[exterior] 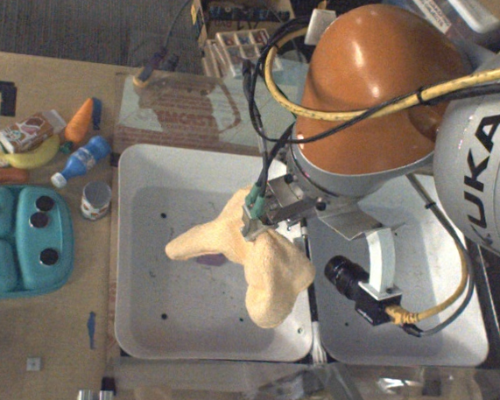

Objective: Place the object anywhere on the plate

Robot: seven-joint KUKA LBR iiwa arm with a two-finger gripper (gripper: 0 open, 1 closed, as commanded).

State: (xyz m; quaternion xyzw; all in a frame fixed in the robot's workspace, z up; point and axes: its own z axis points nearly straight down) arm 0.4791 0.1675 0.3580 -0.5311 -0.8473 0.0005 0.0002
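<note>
My gripper (255,224) is pinched shut on the top of the floppy yellow cloth (253,261), which hangs right below it over the left bin (133,227).

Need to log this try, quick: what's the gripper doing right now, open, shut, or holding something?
Gripper: down on the yellow cloth in the left bin; the cloth bunches up to it, but open or shut cannot be told.

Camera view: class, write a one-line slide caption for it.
KUKA arm reaches over the left bin, its gripper at a crumpled yellow cloth.
</note>
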